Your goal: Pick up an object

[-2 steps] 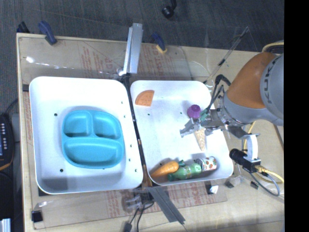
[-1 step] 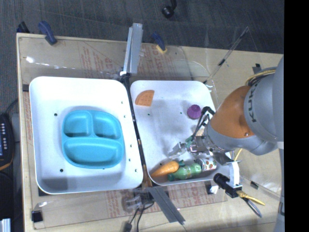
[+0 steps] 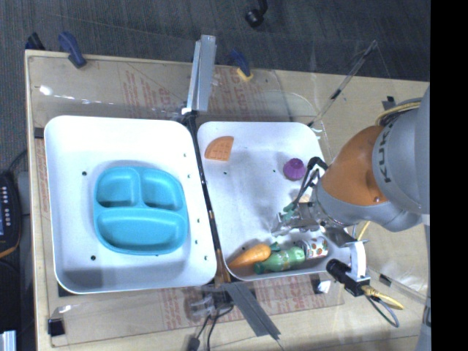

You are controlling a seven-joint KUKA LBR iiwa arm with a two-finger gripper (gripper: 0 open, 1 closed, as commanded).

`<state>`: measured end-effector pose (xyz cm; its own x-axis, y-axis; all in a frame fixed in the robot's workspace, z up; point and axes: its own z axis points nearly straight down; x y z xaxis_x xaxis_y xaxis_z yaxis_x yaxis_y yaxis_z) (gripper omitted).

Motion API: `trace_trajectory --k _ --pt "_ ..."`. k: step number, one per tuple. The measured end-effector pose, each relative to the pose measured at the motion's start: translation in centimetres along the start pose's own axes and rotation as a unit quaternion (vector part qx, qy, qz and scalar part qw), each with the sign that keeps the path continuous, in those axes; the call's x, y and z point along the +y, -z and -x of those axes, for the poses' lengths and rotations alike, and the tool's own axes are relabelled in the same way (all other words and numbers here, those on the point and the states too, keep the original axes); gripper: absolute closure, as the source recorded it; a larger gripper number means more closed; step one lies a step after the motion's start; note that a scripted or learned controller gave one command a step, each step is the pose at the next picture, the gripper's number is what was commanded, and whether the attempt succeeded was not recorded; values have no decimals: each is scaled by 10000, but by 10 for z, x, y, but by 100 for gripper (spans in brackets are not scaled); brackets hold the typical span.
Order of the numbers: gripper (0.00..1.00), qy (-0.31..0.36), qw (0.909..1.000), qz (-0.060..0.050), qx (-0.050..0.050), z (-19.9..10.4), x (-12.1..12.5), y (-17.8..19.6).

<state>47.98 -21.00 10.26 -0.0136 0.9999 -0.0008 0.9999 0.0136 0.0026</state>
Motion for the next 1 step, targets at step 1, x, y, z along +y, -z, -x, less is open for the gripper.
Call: trace_trajectory --k 1 --pt "100 -21 10000 -11 7 -26 38 87"
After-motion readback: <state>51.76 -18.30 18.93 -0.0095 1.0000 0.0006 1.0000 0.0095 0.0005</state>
